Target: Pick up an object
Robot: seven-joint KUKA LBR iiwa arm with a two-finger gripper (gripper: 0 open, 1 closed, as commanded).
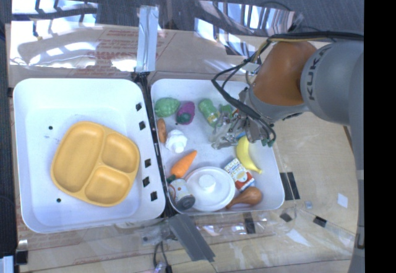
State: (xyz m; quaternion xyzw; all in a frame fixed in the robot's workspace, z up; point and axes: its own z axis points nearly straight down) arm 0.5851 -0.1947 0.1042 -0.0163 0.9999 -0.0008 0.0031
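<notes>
1. Your gripper (224,135) hangs low in the right bin (272,169); whether it grasps anything cannot be told.
2. A banana (246,155) lies just beside it, a carrot (184,163) nearby.

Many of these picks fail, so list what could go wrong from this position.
1. The right bin is crowded: the claw hangs close to the banana and a green piece, so it may nudge a neighbour or close on two things.
2. The carrot lies against the white lidded dish, leaving little room to grip.
3. Loose cables by the wrist could catch.
</notes>
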